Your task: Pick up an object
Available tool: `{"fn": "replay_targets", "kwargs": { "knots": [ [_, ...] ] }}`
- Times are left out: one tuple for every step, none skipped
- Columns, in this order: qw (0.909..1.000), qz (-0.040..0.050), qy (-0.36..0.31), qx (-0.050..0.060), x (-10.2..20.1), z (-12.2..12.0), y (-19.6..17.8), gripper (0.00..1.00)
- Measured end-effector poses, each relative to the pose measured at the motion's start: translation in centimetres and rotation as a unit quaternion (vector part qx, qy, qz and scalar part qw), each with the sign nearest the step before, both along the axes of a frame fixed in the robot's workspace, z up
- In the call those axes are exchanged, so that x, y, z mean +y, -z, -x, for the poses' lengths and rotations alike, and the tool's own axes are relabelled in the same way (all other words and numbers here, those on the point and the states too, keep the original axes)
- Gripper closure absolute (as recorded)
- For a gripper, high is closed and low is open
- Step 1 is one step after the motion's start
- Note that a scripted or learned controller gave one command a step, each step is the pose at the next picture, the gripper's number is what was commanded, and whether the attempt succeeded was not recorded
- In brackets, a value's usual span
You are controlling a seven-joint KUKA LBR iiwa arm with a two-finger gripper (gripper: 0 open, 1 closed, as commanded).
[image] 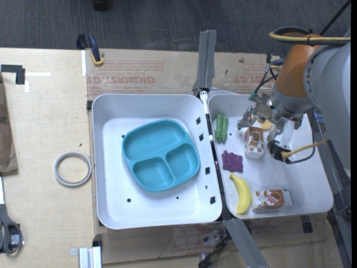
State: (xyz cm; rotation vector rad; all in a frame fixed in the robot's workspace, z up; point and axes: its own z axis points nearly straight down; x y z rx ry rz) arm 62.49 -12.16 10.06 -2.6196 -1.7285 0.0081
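Note:
My gripper [261, 128] is low over the back of the right bin [312, 205], with the orange band of the arm above it. It looks open, its fingers spread to either side of the top of a small orange-and-white carton [255, 144]. The carton rests on the bin floor and is not lifted. Left of it lie a green pod [221, 127] and a purple bunch of grapes [232, 161]. A yellow banana [241, 193] and a flat brown-and-white packet [270, 200] lie near the bin's front edge.
The left bin [106, 166] holds a blue divided plate [160, 155]. A grey bar [206, 60] stands behind the rim between the bins. On the bench to the left lie a grey ring [73, 168] and scissors [9, 234]. A yellow cable [304, 147] loops beside the gripper.

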Motion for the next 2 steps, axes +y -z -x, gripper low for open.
{"fn": "replay_targets", "kwargs": {
  "knots": [
    [1.0000, -0.0006, 0.002, 0.003, -0.2, 0.1, -0.6, 1.00],
    [0.9792, 0.0019, 0.203, 0.000, 3.5, -3.4, -8.8, 1.00]
  ]
}}
